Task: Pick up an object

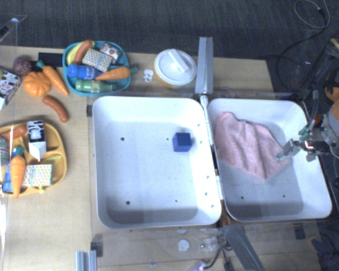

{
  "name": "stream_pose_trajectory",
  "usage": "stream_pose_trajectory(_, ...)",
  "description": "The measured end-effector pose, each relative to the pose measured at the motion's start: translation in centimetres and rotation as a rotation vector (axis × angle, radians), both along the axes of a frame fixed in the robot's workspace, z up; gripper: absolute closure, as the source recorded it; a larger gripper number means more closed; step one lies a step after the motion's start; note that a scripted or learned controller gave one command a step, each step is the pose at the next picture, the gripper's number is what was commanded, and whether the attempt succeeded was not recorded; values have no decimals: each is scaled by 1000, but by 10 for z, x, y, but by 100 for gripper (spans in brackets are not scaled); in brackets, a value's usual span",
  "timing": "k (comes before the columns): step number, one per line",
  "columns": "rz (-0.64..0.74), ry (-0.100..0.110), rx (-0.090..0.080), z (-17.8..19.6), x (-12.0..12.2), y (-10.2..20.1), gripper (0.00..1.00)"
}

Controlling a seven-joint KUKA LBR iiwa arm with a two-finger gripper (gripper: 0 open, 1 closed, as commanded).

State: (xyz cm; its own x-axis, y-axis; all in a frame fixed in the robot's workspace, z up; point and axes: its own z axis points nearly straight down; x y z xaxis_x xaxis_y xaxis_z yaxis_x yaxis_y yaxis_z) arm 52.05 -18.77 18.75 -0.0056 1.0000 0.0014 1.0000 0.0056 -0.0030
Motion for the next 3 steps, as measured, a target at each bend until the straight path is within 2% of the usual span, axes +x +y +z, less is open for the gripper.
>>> stream_pose_trajectory(1,192,-18,-4,-97,35,77,0)
stream_pose_trajectory(2,196,-16,-5,-98,75,73,0)
stream_pose_trajectory(3,223,-16,-5,-98,54,45,0)
